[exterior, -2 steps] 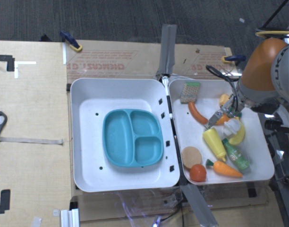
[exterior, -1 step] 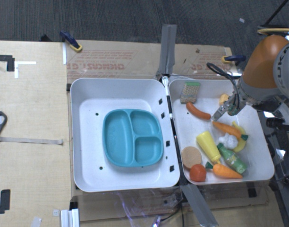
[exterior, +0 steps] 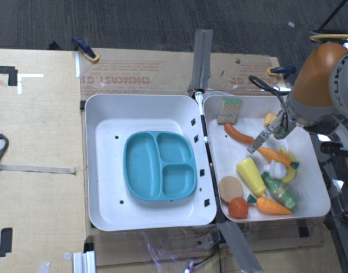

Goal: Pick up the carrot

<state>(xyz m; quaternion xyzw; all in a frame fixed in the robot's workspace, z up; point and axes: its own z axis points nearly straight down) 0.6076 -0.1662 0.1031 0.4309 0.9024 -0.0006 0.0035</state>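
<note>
- Reaching into the right bin (exterior: 316, 206), the gripper (exterior: 257, 145) hangs just right of the hot dog (exterior: 239, 133).
- You cannot tell its finger state.
- You will find the carrot (exterior: 272, 206) well below the hot dog, beside the tomato (exterior: 238, 208).

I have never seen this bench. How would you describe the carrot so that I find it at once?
Look in the right white bin, at its near edge. The carrot lies there on its side, between a red tomato and a green bottle. It is plain orange, tapers to a point and has a small green stub at its blunt end.
</note>
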